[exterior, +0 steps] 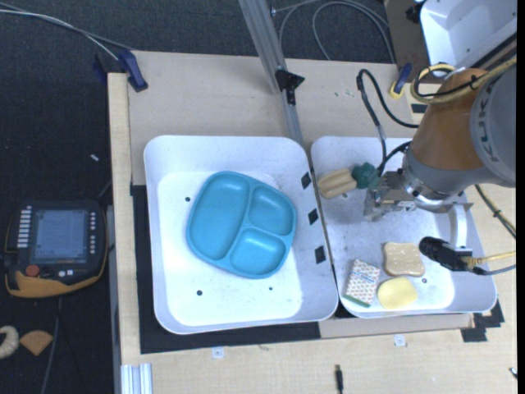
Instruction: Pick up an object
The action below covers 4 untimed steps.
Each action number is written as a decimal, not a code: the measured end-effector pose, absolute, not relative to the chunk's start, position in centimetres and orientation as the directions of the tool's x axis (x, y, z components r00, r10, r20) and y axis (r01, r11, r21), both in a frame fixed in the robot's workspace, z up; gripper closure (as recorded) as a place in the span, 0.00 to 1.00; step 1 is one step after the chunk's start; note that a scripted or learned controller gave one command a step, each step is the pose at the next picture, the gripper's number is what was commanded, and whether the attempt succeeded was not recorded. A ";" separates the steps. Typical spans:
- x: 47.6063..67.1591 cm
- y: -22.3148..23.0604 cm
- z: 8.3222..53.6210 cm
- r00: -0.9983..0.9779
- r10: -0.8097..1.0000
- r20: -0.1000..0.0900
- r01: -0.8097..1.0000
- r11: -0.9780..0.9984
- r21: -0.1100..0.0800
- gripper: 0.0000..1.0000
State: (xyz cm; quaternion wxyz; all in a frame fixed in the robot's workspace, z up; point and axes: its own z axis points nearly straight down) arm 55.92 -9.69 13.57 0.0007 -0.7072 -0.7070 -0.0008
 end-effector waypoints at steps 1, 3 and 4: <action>55.1 -9.8 18.6 0.000 1.000 -0.001 1.000 0.000 0.005 1.00; 58.0 -5.3 20.7 -0.006 1.000 0.002 1.000 0.006 0.002 1.00; 61.2 -0.6 21.4 -0.007 1.000 0.002 1.000 0.007 0.004 1.00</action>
